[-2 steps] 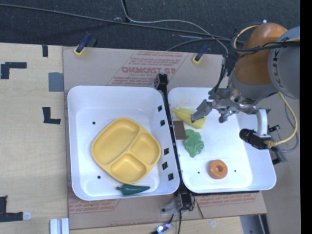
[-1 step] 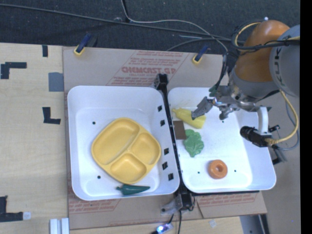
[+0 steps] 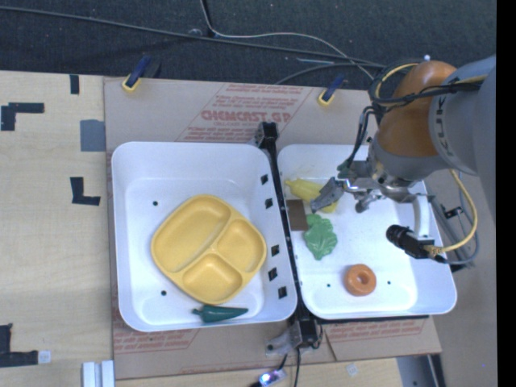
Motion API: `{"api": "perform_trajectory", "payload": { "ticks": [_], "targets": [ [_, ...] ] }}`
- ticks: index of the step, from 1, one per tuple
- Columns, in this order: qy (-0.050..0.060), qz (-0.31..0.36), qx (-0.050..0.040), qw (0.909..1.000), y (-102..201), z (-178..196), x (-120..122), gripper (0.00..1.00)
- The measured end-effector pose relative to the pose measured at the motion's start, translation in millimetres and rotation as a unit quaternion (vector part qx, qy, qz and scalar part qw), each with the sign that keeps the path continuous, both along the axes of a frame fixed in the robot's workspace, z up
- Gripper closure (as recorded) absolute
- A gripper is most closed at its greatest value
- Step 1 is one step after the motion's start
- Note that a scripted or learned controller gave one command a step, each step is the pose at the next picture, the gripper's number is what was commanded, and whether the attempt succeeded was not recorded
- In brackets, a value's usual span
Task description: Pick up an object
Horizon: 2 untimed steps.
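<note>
My gripper (image 3: 344, 201) hangs over the right bin (image 3: 431, 293), near its back left part, open with nothing between its fingers. A yellow banana-shaped toy (image 3: 301, 188) lies just left of the left finger (image 3: 326, 199). A green leafy toy (image 3: 320, 237) rests below and left of the gripper, and beside it a small brown block (image 3: 296, 216) lies against the bin's left wall. An orange ring-shaped toy (image 3: 359, 280) sits toward the front of the same bin.
The left bin (image 3: 129, 216) holds a yellow divided plate (image 3: 210, 248) and a dark green pepper toy (image 3: 219, 314) at its front. A black divider (image 3: 278, 216) runs between the bins. The arm's grey body and cables (image 3: 427, 143) hang over the right bin's right side.
</note>
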<state>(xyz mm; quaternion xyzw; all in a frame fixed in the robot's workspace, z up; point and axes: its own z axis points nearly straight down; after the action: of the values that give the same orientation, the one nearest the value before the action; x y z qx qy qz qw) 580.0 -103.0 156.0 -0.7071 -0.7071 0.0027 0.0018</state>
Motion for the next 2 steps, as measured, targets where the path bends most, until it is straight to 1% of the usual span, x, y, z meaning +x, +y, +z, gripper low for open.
{"api": "perform_trajectory", "payload": {
  "ticks": [1, 2],
  "targets": [
    [0.001, 0.0, 0.0004, 1.0, 0.1, -64.0, -6.6, 0.0],
    [-0.003, 0.0, 0.0004, 1.0, -0.2, -69.0, -5.5, 0.0]
  ]
}}
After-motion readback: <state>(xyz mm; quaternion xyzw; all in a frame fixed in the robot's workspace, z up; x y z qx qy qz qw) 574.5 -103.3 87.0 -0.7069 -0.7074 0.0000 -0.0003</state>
